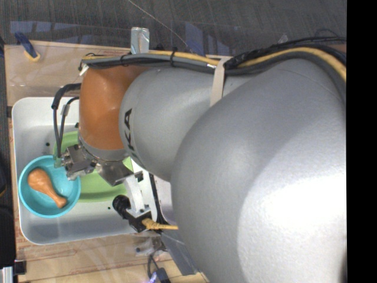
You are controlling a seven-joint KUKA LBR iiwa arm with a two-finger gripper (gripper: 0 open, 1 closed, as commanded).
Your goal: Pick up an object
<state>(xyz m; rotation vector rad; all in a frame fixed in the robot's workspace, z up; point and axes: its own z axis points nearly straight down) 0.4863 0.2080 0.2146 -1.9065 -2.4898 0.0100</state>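
Camera view: the grey arm (247,158) with its orange band (103,108) covers most of the frame, reaching in from the right over the left white bin (23,114). Tool (75,161) sits low in the bin, at the right rim of a blue bowl (26,200); can't tell its state, wrist hardware hides it. Bowl holds a toy chicken drumstick (47,187), long axis running diagonal, fat end upper-left, thin end lower-right. Drumstick lies just left and slightly below the tool, close by. A green flat object (94,184) lies under the wrist, partly hidden. Nothing visibly held. Likely next: a short shift left and down onto the drumstick.
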